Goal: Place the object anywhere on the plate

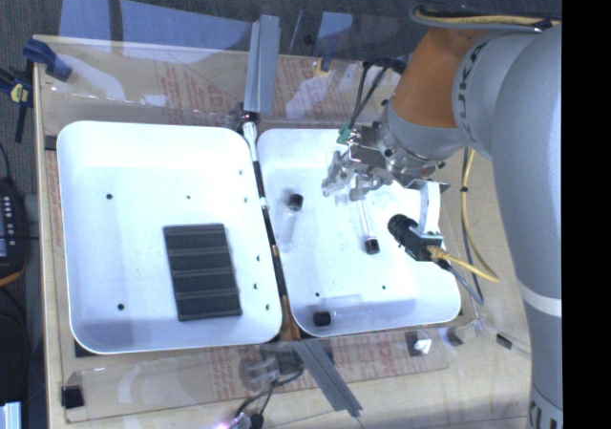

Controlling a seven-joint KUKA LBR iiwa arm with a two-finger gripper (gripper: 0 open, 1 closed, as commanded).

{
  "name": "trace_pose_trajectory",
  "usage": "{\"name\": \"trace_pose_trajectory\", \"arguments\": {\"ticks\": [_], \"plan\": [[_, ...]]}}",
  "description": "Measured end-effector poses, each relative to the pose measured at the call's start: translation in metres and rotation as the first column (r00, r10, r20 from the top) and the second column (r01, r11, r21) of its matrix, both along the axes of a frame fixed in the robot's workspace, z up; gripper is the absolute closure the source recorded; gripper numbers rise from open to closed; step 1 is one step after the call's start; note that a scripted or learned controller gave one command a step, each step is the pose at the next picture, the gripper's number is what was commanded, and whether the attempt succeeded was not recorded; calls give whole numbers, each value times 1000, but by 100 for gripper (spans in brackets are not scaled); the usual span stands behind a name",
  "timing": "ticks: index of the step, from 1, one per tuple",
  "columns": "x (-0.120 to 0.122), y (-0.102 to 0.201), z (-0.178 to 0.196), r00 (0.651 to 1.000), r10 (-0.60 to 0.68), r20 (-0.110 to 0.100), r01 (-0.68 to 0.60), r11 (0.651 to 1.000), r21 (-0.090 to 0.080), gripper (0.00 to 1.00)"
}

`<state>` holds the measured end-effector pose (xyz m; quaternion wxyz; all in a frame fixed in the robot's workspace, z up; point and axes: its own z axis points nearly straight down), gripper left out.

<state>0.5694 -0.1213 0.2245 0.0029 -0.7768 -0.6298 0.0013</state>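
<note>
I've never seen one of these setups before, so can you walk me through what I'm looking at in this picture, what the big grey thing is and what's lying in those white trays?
You are looking down at a slant from one fixed camera above a workbench. The big grey shape with the orange band is a robot arm reaching in from the right. At its tip is the end effector, the part meant to pick things up; I cannot see anything held in it. Two shallow white trays sit side by side. The left tray holds a dark ridged rectangular plate. The right tray, under the arm, holds a few small dark pieces: one near its left side, one near the middle and one by the front edge. They are too small to identify.
</note>
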Motion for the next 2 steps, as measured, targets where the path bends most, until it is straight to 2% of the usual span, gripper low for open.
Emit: {"name": "trace_pose_trajectory", "arguments": {"ticks": [1,2], "plan": [[87,82,-34,999,54,0,-54,999,-1,100],[86,167,-33,999,-40,2,40,999,-2,100]]}}
